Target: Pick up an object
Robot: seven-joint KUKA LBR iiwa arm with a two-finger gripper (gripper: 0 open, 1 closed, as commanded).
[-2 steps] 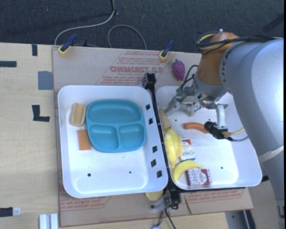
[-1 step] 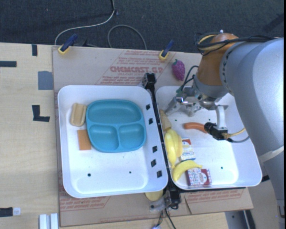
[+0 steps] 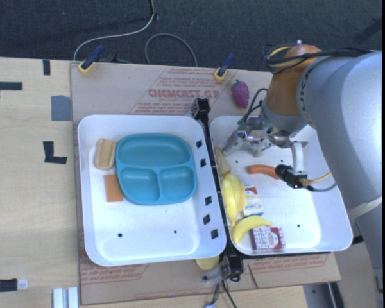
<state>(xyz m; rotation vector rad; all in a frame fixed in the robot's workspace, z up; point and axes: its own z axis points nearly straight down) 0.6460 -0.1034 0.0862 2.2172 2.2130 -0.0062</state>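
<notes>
My gripper (image 3: 246,146) hangs low over the far left part of the right bin (image 3: 339,218). Its two fingers stand spread and nothing is between them. An orange carrot (image 3: 263,170) lies just in front of it, apart from the fingers. Along the bin's left wall rests a yellow lemon-like fruit (image 3: 233,194), with a small white and red packet (image 3: 251,202) beside it. Closer to the front edge are a banana (image 3: 246,227) and a red box (image 3: 268,239).
The left bin (image 3: 147,239) holds a blue divided plate (image 3: 157,169), a tan bread piece (image 3: 105,153) and an orange block (image 3: 113,188). A purple grape bunch (image 3: 240,94) lies on the board behind the right bin. The grey arm covers the right bin's far right side.
</notes>
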